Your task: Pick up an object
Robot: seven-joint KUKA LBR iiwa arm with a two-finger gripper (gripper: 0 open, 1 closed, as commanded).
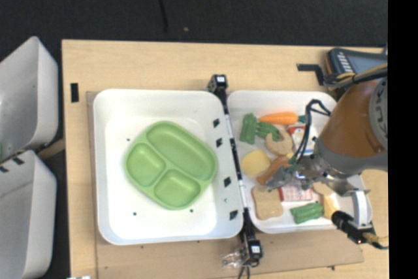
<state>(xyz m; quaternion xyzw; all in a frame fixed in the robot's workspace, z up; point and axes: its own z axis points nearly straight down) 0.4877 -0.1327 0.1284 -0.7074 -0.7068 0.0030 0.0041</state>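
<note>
My gripper (285,174) is low in the right bin (261,101), among a pile of toy food. Its tips are down by a brown sausage-like piece (269,171) and a yellow round piece (255,161). Nearby lie an orange carrot (279,118), a green piece (249,128), a tan toast slice (268,204), a green block (307,212) and a red-and-white packet (297,193). The arm's orange band (353,121) covers the bin's right part. Nothing is visibly lifted.
The left bin (111,206) holds a green divided plate (171,164). A black clip (217,82) sits at the divider's far end, another (251,247) at its near end. A dark device (343,63) lies on the bench at the back right.
</note>
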